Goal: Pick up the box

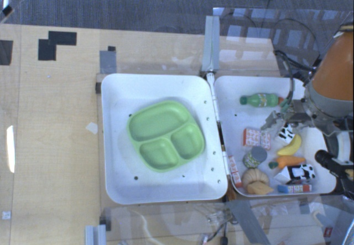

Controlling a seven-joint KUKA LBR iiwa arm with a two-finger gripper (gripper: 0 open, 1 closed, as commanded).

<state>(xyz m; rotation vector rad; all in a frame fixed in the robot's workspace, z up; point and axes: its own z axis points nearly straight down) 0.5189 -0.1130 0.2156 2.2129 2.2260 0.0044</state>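
The box [256, 137] is a small red-and-white carton lying flat in the middle of the right bin [221, 107]. My gripper [280, 119] hangs over that bin, just right of and slightly behind the box, below the green bottle [260, 99]. It stands apart from the box, with nothing visibly in it. The grey arm with its orange band [336, 69] reaches in from the right and hides the bin's far right part.
Around the box lie a grey can [254, 157], a banana [291, 145], a carrot [291, 161], a bread roll [258, 180], two cow-patterned items [302, 172] and a red-white bar [234, 168]. The left bin [113, 128] holds a green divided plate [165, 135].
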